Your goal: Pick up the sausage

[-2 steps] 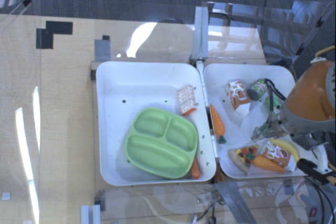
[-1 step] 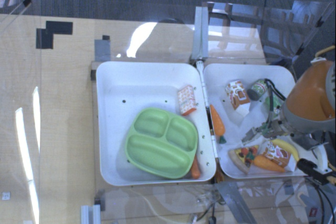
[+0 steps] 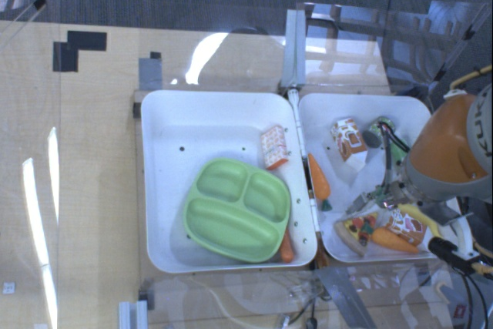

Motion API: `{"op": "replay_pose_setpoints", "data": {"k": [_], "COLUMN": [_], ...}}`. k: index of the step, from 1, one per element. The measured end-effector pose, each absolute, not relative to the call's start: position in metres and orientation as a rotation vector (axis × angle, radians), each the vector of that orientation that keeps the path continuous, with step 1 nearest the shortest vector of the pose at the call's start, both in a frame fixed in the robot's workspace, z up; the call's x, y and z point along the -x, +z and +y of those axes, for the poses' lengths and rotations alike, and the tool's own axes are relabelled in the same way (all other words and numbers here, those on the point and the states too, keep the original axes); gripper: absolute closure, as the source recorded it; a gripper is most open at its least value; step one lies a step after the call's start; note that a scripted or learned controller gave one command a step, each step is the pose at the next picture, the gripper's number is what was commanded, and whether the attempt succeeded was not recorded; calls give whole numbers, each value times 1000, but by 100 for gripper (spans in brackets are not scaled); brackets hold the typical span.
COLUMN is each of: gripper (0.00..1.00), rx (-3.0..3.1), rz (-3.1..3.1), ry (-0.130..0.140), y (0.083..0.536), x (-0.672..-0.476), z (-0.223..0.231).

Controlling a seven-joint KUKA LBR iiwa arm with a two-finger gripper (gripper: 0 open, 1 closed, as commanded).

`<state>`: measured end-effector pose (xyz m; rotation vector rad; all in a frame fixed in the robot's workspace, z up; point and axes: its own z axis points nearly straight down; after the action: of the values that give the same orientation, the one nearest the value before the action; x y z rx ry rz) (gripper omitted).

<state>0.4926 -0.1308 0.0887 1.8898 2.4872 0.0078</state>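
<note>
Two shallow white bins are sitting side by side on a wooden bench, seen from above at a slant. The left bin [image 3: 158, 166] is holding a green divided plate [image 3: 237, 209], tilted toward its near right corner, with a small patterned carton [image 3: 273, 147] just beyond it by the right wall. A slim orange-brown piece, possibly the sausage [image 3: 286, 247], is peeking out from under the plate's near right edge; I cannot be sure. A carrot [image 3: 319, 180] is lying against the right bin's [image 3: 323, 115] left wall. Farther right sit a small house-shaped box [image 3: 349, 139], a pizza slice [image 3: 356, 230] and another orange piece [image 3: 394, 240]. The grey and orange arm [image 3: 454, 146] is reaching over the right bin, with its gripper [image 3: 375, 197] low near the pizza slice; its opening and hold cannot be told.
</note>
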Motion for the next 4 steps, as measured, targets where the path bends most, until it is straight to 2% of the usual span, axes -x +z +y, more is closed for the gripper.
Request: {"op": "replay_pose_setpoints", "data": {"k": [1,2,3,4], "gripper": [0,0,0,0], "rx": [-1840,-1720,-1761,-1723], "rz": [2544,2607,2585,2612], "ry": [3,14,13,14], "y": [102,89,89,88], "x": [-545,-494,-493,-494], "z": [-130,-123,-165,-182]}}
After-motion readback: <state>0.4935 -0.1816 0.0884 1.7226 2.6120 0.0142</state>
